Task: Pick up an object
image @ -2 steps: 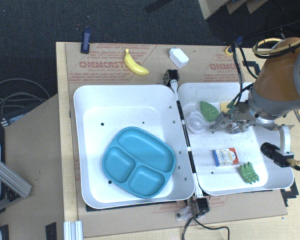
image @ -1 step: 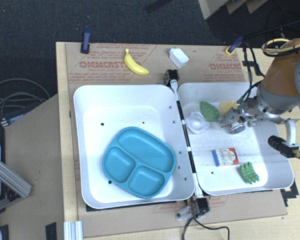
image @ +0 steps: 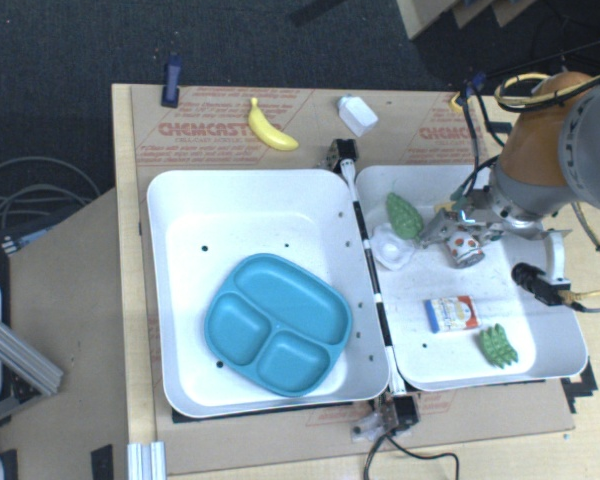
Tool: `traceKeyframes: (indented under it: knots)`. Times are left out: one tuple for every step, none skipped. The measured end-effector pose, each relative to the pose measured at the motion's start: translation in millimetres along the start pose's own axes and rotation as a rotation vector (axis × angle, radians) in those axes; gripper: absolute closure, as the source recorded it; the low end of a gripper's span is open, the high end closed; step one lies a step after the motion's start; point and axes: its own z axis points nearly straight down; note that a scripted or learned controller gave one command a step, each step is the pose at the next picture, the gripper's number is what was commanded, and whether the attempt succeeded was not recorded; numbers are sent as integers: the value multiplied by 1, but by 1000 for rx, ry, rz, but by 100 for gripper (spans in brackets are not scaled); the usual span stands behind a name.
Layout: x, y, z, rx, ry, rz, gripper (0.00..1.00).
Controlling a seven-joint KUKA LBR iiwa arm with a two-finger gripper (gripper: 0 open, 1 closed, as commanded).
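My gripper [image: 463, 230] hangs low over the upper middle of the right bin [image: 540, 363], below the arm's orange band [image: 536, 148]. Right under it sits a small round white object with red spots [image: 468, 251], touching or nearly touching the gripper. A green leafy toy [image: 404, 216] lies to its left, and a pale translucent piece [image: 390, 249] rests by the bin's left wall. Nearer the front are a small blue, white and orange packet [image: 450, 314] and a second green toy [image: 498, 345].
The left bin [image: 180, 218] holds a blue divided plate [image: 277, 323]. On the board behind the bins lie a banana [image: 270, 128], a white block [image: 357, 115] and a small dark blue item [image: 171, 80]. Cables run along the arm at right.
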Motion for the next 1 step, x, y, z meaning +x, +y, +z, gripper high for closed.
traceKeyframes:
  knots:
    - [0, 1, -11, -3, -1, 1, 100]
